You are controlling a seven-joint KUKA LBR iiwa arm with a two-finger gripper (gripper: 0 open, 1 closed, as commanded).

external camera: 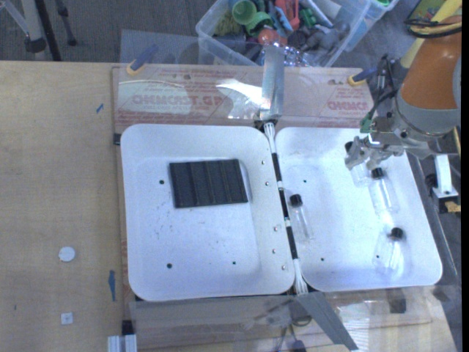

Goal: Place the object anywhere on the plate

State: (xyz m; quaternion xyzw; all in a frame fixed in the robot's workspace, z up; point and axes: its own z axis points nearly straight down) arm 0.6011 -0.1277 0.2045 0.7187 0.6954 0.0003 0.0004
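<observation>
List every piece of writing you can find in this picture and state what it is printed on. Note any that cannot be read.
Reddish print on the clear sheet behind the left bin: blurred, letters not certain; unreadable.
Reddish print on the clear sheet behind the right bin: blurred, unreadable.
No writing shows on the dark plate, the white bins or the clear bottles.

Grey arm (432, 101), orange band, black cables, pale metal gripper (364, 155).
</observation>
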